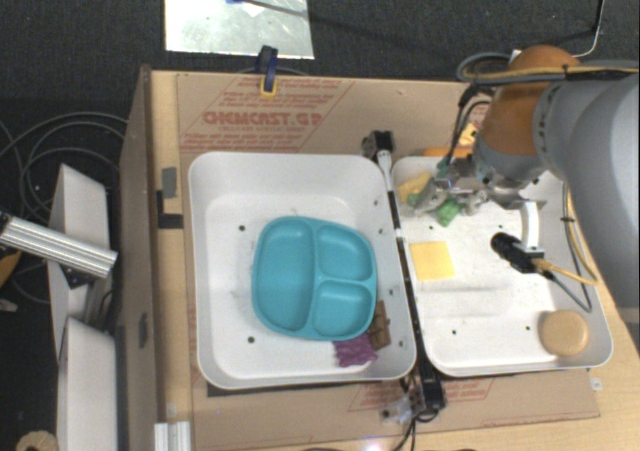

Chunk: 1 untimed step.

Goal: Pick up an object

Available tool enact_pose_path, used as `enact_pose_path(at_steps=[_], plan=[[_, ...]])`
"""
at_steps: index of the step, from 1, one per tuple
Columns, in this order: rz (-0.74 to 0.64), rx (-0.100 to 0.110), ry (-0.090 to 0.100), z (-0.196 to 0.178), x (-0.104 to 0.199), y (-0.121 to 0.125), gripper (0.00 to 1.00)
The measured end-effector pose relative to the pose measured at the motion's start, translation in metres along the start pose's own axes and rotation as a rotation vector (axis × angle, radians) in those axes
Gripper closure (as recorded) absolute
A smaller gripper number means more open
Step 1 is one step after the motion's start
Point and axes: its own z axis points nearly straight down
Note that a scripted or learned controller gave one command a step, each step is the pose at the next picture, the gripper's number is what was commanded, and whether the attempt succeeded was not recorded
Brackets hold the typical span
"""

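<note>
The gripper [455,194] is low over the far-left corner of the right bin [500,354], beside a green object [447,210]; this looks like the reach step. Whether the claw is apart or together I cannot tell; next it must close on the object and lift.

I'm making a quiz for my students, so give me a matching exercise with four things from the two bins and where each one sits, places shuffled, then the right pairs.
Things:
1. teal divided plate
2. yellow square
3. tan round object
4. purple object

Places:
A. near right corner of the right bin
B. near edge of the left bin, beside the plate
C. middle of the left bin
D. right bin, close to the divider between the bins

Pairs: 1-C, 2-D, 3-A, 4-B
</note>
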Motion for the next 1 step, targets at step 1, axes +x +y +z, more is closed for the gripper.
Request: enact_pose_path(at_steps=[1], plan=[[0.001, 0.008, 0.002, -0.0092, 0.0001, -0.0029, 1.0]])
